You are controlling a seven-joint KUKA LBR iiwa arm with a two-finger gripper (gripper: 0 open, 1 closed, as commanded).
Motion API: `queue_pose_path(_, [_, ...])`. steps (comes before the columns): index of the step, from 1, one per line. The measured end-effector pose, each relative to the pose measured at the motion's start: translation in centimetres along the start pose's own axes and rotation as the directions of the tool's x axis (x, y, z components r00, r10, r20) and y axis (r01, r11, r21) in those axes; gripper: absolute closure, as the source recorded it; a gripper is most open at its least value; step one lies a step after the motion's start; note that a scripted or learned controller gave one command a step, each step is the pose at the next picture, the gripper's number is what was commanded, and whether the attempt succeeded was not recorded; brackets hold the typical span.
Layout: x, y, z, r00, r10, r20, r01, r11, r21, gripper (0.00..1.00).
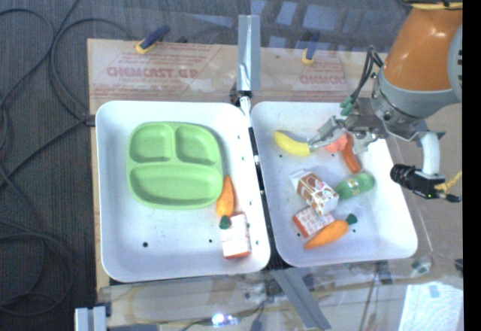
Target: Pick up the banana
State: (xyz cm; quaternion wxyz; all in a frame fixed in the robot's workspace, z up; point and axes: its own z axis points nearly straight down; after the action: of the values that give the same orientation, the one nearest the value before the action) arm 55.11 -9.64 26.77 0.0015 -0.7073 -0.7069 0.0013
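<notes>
the banana (291, 144) lies in the right bin (391, 243), upper left, near the divider. the pincer (328, 135) hovers just beside its right end, fingers spread and holding nothing. best to centre over the fruit's middle, straddle its narrow width, then descend. faint red lettering on the board (161, 72) under the bins is too blurred to read

Pincer (325, 139) just beside banana (291, 144) in right bin (402, 247)
</notes>
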Motion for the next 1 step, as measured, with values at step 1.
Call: queue_pose_path(1, [2.6,3.56,8.53,1.0,-0.019,0.001,0.019,1.0,0.001,0.0])
